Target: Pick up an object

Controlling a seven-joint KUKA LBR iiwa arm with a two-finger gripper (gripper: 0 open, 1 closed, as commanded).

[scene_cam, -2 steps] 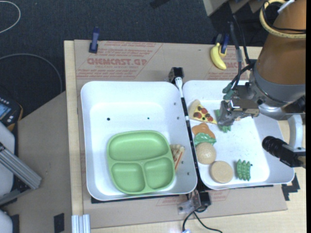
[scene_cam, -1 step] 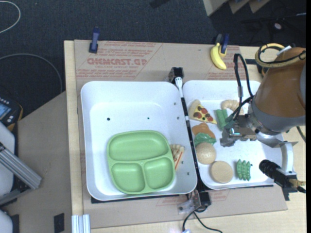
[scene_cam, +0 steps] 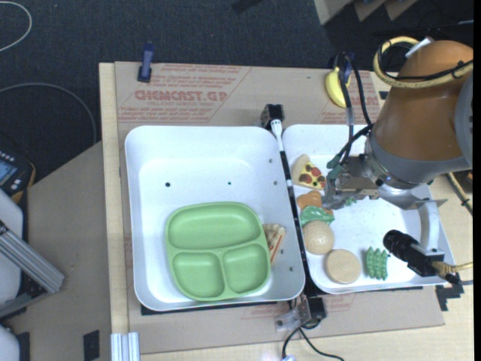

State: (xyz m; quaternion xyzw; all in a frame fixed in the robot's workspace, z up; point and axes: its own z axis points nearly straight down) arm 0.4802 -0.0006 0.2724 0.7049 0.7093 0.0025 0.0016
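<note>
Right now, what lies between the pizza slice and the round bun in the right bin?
In the camera view, between the pizza slice and round bun lie an orange piece and a green leafy piece.

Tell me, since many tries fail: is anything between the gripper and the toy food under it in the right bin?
Nothing visible blocks it. The gripper hangs over the right bin, just beside the pizza slice and above the orange piece and green piece. They are tightly clustered.
</note>
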